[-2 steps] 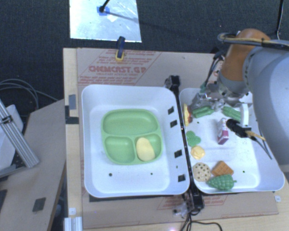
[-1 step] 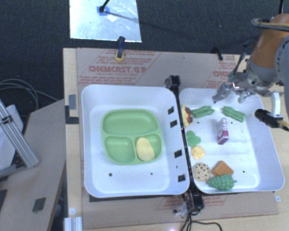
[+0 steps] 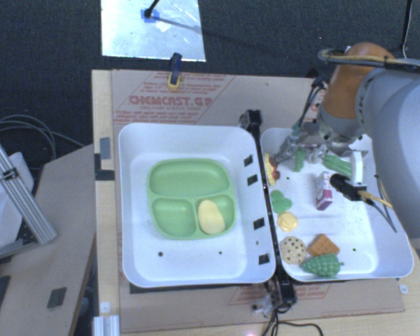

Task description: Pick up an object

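Note:
My gripper (image 3: 292, 150) hangs low over the back left part of the right bin (image 3: 388, 257). A small dark green piece (image 3: 299, 159) sits right at its tip; I cannot tell if it is held. Near it lie a light green piece (image 3: 337, 164) and a purple and pink bottle (image 3: 325, 192). A yellow piece (image 3: 268, 166) rests against the bin's left wall. Further forward are a green leaf shape (image 3: 281, 203), a yellow round piece (image 3: 287, 221), a speckled cookie (image 3: 292, 248), an orange cracker (image 3: 323, 244) and a green bunch of grapes (image 3: 322, 265).
The left bin (image 3: 136, 257) holds a green divided plate (image 3: 189, 177) with a yellow oval piece (image 3: 211, 217) in its front right compartment. The arm's grey body (image 3: 399, 131) covers the right bin's back right corner. A black divider (image 3: 260, 187) runs between the bins.

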Robot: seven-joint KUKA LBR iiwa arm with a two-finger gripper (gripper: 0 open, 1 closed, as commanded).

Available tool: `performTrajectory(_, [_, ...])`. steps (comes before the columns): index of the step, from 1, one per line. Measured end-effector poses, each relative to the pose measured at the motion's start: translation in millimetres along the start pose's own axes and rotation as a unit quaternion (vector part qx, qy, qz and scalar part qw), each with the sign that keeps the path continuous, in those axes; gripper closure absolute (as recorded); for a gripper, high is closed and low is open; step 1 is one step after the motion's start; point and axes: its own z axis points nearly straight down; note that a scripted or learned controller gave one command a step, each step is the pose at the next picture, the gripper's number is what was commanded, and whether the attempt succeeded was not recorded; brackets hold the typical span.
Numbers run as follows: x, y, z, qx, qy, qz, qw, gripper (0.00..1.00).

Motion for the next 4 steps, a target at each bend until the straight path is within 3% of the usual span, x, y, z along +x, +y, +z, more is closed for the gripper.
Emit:
performTrajectory(1, [-4, 1, -14, -0.002, -0.003, 0.000, 1.0000, 1.00])
performTrajectory(2, [-27, -37, -109, -0.004, -0.003, 0.004, 1.0000, 1.00])
performTrajectory(3, [16, -117, -107, 0.003, 0.000, 0.003, 1.0000, 1.00])
performTrajectory(4, [14, -113, -107, 0.000, -0.002, 0.003, 1.0000, 0.00])
